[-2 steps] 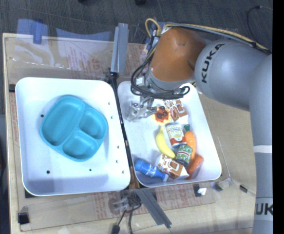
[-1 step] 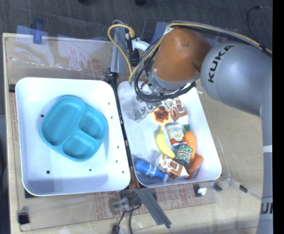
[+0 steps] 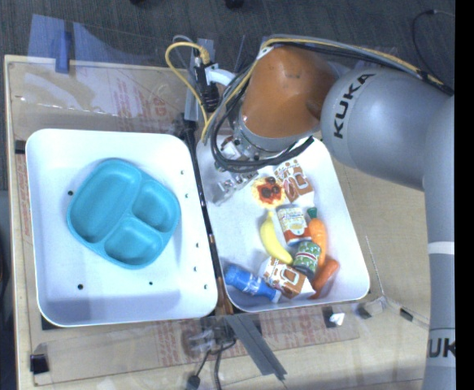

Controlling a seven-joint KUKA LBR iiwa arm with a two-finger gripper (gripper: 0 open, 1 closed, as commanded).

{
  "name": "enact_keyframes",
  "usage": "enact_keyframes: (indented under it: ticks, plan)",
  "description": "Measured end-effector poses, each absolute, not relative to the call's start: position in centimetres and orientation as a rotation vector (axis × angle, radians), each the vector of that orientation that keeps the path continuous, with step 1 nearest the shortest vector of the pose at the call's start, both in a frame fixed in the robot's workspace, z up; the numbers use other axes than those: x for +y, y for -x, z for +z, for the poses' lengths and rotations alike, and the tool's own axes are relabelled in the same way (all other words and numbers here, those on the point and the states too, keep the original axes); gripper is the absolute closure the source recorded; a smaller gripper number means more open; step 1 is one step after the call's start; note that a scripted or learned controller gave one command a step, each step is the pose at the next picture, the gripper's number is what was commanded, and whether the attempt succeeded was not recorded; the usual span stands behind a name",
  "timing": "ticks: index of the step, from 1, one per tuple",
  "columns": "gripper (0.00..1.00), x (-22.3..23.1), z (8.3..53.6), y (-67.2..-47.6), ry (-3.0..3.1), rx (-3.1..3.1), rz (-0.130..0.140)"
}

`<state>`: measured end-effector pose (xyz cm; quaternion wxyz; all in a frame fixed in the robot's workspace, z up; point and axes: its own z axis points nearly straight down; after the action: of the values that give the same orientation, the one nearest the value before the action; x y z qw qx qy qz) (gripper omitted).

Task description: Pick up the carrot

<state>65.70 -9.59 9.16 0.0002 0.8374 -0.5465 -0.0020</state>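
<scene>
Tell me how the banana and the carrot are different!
The banana is yellow and the carrot is orange. The banana is curved, while the carrot looks straighter. The banana lies toward the middle of the right bin, and the carrot lies nearer that bin's right wall. Both are toy foods in the same white bin, close to a small can.
</scene>
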Motion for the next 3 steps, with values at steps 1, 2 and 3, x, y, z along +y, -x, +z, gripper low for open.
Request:
enact_keyframes:
  ticks: [1,2,3]
  plan:
    - [1.0,-9.6,10.1,-65.8,-2.628,-1.72,-0.011]
    - [1.0,-9.5,10.8,-65.8,-2.628,-1.721,-0.019]
    - [1.0,-9.0,9.0,-65.6,-2.814,-1.394,-0.013]
